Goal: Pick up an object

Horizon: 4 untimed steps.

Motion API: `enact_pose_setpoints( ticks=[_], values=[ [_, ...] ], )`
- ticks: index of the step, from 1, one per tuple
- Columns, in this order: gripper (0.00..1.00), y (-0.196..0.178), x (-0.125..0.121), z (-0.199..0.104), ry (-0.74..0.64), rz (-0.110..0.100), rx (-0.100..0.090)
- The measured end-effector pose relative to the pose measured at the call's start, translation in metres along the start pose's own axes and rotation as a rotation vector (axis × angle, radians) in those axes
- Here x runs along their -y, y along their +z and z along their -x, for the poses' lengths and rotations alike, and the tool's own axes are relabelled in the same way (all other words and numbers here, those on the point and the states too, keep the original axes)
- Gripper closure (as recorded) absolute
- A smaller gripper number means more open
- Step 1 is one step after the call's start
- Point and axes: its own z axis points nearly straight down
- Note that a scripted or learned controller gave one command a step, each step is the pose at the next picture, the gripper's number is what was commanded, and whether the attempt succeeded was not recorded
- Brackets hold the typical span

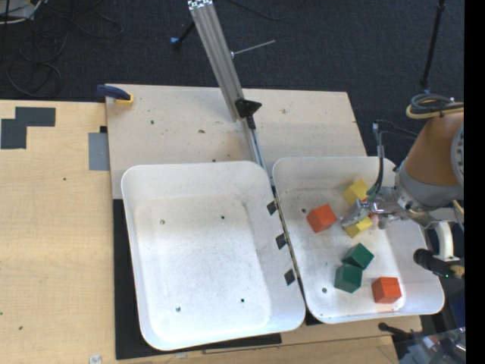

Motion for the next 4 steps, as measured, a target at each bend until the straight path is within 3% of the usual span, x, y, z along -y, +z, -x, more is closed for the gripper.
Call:
enact_pose_setpoints(
  ticks=[1, 3, 4],
  values=[
    [1.00, -0.004, 0.003, -0.001, 0.003, -0.012, -0.004],
    [1.00, -0.110, 0.007, 0.009, 0.001, -0.006, -0.002],
    [1.00, -0.127, 0.006, 0.010, -0.001, -0.009, -0.003]
  ],
)
